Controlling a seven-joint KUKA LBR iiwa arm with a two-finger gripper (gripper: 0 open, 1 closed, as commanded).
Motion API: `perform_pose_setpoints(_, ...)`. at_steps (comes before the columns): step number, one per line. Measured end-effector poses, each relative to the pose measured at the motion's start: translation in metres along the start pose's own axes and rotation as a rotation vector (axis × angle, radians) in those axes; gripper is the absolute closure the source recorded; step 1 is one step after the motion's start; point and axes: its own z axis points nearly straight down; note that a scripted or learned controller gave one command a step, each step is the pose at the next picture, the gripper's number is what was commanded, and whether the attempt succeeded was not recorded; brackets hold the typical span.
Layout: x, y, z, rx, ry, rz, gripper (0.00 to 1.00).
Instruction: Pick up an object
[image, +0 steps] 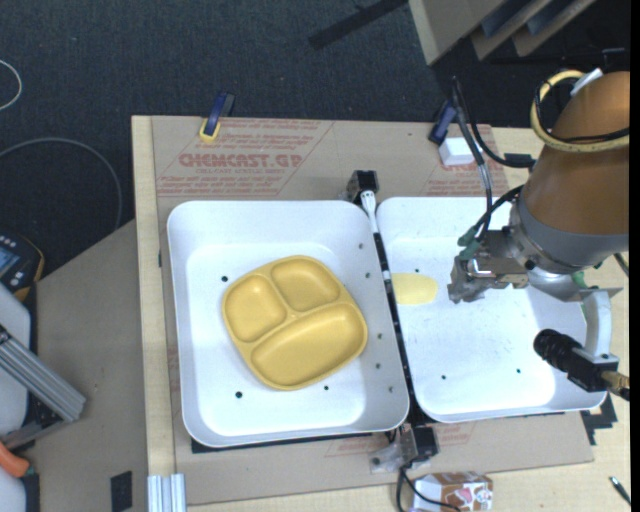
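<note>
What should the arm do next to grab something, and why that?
Probably shift a little toward the left bin and lower over the small pale yellow piece. The gripper sits in the right bin just beside that piece, with nothing seen between its fingers. The big yellow divided plate lies farther off in the left bin.

The floor (90, 70) around the bench is a dark carpet, almost black. A thin pale cable (60, 150) lies on it in loops past the bench's left edge. The bench (300, 155) has a tan cardboard top with red printed letters near its far edge. A blue and yellow clamp (214, 116) sits at the far left corner. Near the left front corner there is a grey metal rail (40, 375). The light is even and soft.
</note>
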Motion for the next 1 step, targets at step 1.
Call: perform_pose_setpoints(1, 0.1082, 0.0014, -0.0818, -0.002, 0.005, -0.010, 1.00)
